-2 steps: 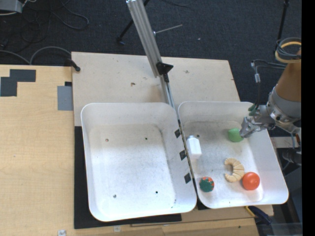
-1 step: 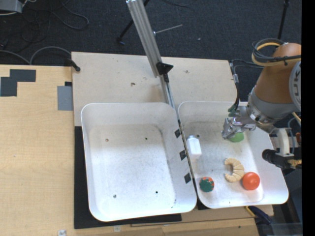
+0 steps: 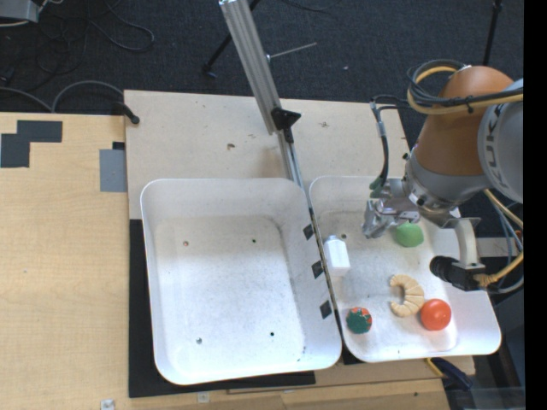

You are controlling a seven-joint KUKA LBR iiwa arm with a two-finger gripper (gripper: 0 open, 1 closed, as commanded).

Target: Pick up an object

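Over the right bin, the gripper hangs low beside a green ball; whether it is released or clenched I cannot tell. Nothing looks lifted yet: the croissant, red ball and white block lie in the bin.

A pale wooden bench fills the left of the view, with dark grey patches set into its surface. A lighter beige board lies behind the two shallow white bins. The left bin sits on a black mat that shows along its left and lower edges. A slanted aluminium rail rises from the divide between the bins towards the top of the view, with a black bracket clamped on it. Beyond the bench, black cables trail over a dark carpeted floor.
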